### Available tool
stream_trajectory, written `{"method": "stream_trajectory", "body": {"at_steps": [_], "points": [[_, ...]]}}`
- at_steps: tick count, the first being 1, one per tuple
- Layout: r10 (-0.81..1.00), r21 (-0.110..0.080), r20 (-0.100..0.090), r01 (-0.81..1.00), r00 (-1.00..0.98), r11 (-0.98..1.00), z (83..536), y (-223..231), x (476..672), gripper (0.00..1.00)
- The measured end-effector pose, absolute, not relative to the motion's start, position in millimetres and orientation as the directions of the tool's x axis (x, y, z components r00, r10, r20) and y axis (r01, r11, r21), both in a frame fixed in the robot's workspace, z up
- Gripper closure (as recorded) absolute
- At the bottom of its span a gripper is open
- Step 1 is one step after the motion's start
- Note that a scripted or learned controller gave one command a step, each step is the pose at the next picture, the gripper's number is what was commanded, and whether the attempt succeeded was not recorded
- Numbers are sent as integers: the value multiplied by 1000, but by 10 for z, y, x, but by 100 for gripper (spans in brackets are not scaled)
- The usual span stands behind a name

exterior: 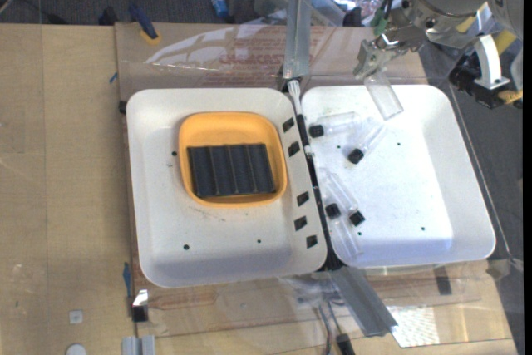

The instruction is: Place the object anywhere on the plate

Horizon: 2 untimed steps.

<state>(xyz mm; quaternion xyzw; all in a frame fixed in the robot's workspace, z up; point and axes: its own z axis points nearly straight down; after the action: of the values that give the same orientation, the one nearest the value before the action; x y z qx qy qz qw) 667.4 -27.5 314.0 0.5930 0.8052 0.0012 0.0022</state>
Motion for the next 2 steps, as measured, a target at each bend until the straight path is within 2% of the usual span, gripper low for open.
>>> {"method": "stream_trajectory", "body": {"at_steps": [1,2], "points": [[851,6,-6,851,-524,524,3534,-889,6675,100],[767,5,-7,767,-642,642,4378,-1102,6673,100]]}}
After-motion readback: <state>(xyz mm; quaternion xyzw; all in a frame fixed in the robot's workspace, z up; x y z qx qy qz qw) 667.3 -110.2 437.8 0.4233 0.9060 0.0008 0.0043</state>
